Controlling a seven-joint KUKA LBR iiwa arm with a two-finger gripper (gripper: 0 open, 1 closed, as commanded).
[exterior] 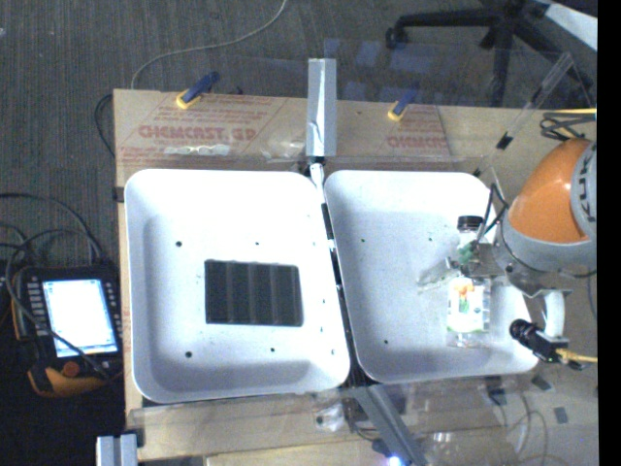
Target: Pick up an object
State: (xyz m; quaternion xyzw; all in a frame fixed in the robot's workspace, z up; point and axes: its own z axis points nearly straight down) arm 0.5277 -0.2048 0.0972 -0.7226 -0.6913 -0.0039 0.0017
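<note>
A dark ribbed rectangular block [252, 292] lies flat in the middle of the left bin [155, 212]. In the right bin [388, 221], near its right wall, lies a small clear packet [467, 311] with orange and green inside. My gripper [465, 261] hangs low over the right bin, just above the far end of that packet, under the grey wrist and orange band [548, 204]. The wrist hides how the gripper meets the packet. A small dark-capped piece [470, 224] shows just behind the gripper.
Between the bins runs a narrow divider [330, 250]. A cardboard sheet with two yellow-and-blue clamps [196, 89] lies behind the bins. A tablet [74, 316] sits on the floor at the left. Cables trail at the right edge.
</note>
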